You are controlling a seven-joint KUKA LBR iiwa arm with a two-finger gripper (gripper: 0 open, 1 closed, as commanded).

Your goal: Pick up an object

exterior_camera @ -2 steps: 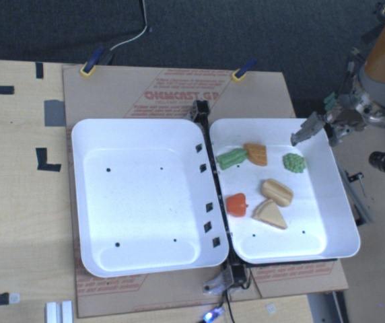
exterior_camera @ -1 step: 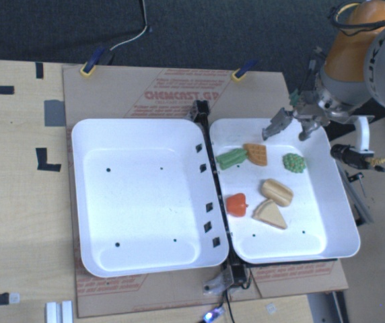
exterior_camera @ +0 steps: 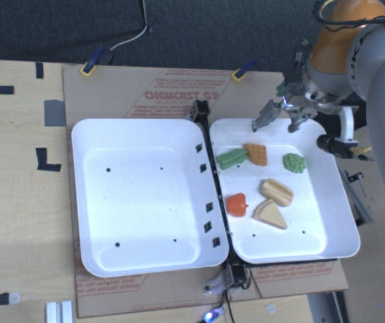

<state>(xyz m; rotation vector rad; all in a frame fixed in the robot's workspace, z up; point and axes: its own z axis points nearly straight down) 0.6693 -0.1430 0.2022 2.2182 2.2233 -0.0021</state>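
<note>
Nothing picked up yet; the grasp is still to come.
The fingers [exterior_camera: 263,121] stand apart, holding nothing, above the right white bin's [exterior_camera: 327,234] far rim; the orange waffle-textured piece [exterior_camera: 256,154] and green leaf-shaped toy [exterior_camera: 232,158] lie nearest on the bin floor.

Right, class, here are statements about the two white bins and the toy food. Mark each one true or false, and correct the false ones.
1. All the toy food lies in the right bin. True.
2. The pincer holds the red pepper. False: the pepper lies in the bin, away from the pincer.
3. The green pickle lies beside the orange waffle piece. True.
4. The left bin holds the broccoli. False: the broccoli is in the right bin.
5. The pincer hangs above the right bin's far edge. True.
</note>
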